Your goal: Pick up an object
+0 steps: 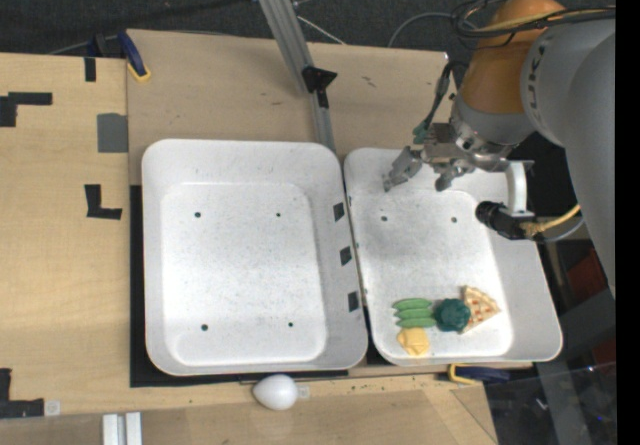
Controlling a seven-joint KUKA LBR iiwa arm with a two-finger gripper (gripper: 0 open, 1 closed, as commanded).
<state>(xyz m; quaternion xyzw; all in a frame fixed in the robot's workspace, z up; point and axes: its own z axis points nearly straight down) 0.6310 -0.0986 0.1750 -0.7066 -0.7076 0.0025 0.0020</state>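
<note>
White bins sat side by side on your bench (230,93). Your end effector (420,176) hung over the right bin (430,243) at its 12 o'clock edge, fingers spread apart with nothing between them. Toward that bin's 6 o'clock lay a green pod (412,310), a dark green piece (453,315), a yellow piece (413,339) and a pizza slice (481,305), well apart from the end effector. No readable writing showed.

Two white bins (245,158), four small toys (445,313)
</note>
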